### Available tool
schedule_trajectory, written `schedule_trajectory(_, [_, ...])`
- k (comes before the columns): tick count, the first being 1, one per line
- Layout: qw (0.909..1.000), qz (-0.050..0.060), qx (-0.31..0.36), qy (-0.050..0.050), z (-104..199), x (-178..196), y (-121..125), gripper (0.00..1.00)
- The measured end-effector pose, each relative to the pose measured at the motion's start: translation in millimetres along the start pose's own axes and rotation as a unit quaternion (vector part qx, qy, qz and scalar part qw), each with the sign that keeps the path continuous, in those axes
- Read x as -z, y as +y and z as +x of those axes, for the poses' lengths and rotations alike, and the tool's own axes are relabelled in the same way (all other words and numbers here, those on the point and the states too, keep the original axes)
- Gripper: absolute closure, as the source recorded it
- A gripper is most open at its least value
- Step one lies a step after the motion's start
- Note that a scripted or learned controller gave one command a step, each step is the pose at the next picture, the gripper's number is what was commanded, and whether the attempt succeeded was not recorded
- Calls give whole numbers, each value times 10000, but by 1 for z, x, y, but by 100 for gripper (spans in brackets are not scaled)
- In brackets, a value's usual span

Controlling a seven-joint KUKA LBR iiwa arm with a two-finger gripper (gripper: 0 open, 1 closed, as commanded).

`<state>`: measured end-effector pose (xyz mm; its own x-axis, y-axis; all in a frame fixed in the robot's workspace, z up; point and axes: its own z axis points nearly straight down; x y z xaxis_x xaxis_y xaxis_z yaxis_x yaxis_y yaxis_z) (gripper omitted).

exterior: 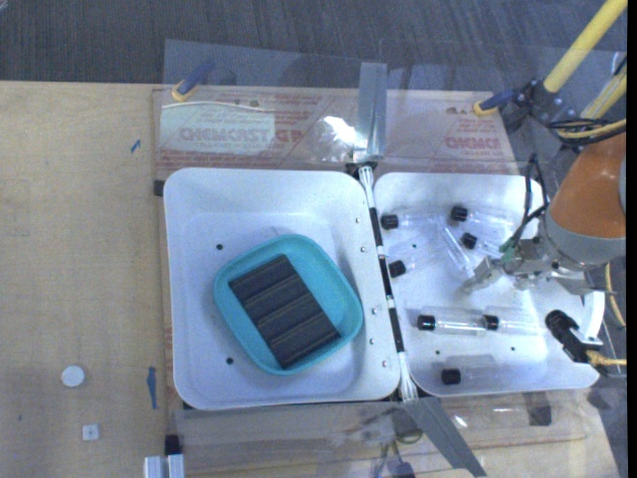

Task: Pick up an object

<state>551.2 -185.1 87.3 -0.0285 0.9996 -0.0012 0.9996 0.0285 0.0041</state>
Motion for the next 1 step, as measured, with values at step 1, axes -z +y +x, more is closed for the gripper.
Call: schedule_trajectory(1, [9998, 1, -196, 2, 4, 0, -71, 0])
